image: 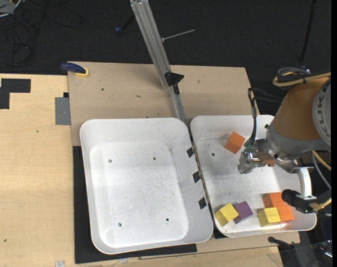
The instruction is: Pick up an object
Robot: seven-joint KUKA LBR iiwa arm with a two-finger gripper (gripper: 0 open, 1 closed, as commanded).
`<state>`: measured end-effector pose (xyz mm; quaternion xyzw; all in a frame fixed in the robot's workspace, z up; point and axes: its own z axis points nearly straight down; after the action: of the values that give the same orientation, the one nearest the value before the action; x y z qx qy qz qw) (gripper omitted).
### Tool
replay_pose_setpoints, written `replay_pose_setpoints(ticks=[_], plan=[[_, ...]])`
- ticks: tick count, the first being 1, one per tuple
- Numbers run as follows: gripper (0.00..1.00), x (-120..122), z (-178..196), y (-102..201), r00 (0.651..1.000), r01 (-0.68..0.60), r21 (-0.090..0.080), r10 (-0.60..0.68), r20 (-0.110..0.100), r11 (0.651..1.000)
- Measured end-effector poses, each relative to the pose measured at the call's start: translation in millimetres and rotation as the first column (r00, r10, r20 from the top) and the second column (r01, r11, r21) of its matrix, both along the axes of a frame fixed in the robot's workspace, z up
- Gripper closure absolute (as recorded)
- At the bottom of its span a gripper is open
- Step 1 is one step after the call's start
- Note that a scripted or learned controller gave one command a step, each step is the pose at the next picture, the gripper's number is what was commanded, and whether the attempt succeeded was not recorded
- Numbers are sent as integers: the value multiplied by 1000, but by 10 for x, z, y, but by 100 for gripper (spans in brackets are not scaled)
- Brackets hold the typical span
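Two shallow white bins sit side by side on the bench (157,88); the left bin (137,185) has four small dark marks on its floor; the right bin (224,182) contains every loose object. Block count, right bin: six in total. Orange blocks: two; one orange block (234,142) lies alone in the far half of the bin, tilted, just beside the gripper; the second orange block (278,200) lies at the near right corner, partly covered by the arm's hardware. Yellow blocks: two; one yellow block (226,213) lies near the front rim, touching a purple block (243,210) on its right; the other yellow block (269,216) lies further right, touching the second orange block. Purple blocks: one. One further orange-toned piece (286,214) shows at the right edge of the second yellow block; whether it is a separate block cannot be determined. The arm (302,121) enters from the right, its orange band above the wrist; the gripper (247,163) sits over the middle of the right bin, to the near right of the lone orange block; no block is visible between the fingers; whether the jaws are open or closed cannot be told at this resolution. A slanted aluminium rail (154,43) rises from the junction between the two bins; three black clips (196,176) line that junction.
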<state>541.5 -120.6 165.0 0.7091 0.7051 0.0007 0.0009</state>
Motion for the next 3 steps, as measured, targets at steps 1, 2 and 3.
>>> replay_pose_setpoints(ticks=[1, 2, 3], plan=[[100, 64, 588, 59, 1000, -7, 0, 7, 2, 1000], [100, 70, 924, 45, 1000, -6, 0, 6, -1, 1000], [100, 47, 941, 504, 1000, -9, 3, 9, -6, 1000]])
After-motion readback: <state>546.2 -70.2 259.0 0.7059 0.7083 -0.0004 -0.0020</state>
